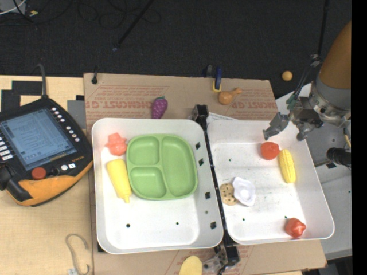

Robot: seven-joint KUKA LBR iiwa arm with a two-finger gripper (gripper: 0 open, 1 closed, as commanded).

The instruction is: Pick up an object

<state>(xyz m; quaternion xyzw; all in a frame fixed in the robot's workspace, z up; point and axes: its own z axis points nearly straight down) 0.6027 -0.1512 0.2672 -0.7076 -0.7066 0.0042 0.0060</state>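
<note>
In the camera view, the gripper (289, 125) hung spread wide and empty over the right bin's (321, 208) far edge, just above the tomato (270, 150). Nothing was lifted yet; the whole pick remained, I judged. Corn (287, 165) lay beside the tomato. The arm's upper part was cut off at the frame's right.

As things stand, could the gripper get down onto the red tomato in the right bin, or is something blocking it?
Probably yes. The gripper hovers open at the right bin's far edge, just above the tomato. The corn cob lies close on the tomato's right, so a finger might clip it. Nothing covers the tomato.
</note>
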